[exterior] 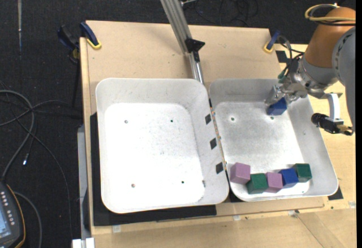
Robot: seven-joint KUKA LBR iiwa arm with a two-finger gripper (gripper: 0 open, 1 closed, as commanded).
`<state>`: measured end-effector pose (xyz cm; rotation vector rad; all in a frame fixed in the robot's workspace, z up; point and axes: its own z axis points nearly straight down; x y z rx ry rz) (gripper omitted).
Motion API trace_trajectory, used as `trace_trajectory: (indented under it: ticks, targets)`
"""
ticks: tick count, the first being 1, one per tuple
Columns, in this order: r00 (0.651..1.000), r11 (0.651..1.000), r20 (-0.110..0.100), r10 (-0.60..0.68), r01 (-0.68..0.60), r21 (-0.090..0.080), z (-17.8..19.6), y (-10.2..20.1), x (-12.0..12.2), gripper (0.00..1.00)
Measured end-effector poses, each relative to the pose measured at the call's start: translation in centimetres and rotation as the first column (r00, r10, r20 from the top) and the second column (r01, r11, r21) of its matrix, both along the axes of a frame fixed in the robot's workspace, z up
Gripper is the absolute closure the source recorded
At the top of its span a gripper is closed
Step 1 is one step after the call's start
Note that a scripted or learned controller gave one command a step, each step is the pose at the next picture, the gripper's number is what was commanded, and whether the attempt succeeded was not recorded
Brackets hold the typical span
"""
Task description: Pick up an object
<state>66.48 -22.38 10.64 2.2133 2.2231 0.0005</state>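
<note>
A blue block sits right under the tool, in the upper right part of the right bin. The block looks pinched between the tool's two fingers, so the tool seems closed on it. I think the block is a little above the bin floor, but that is hard to tell. Five more blocks wait in a row at the bottom of this bin: a purple block, a green block, a pink block, another blue one and a dark green one. They are far down from the tool.
</note>
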Motion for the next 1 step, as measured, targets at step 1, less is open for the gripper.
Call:
trace_trajectory:
  ticks: [1]
  targets:
    - [1.0, 1.0, 0.002, 0.003, -0.003, 0.002, -0.76, 8.57, -1.09, 1.0]
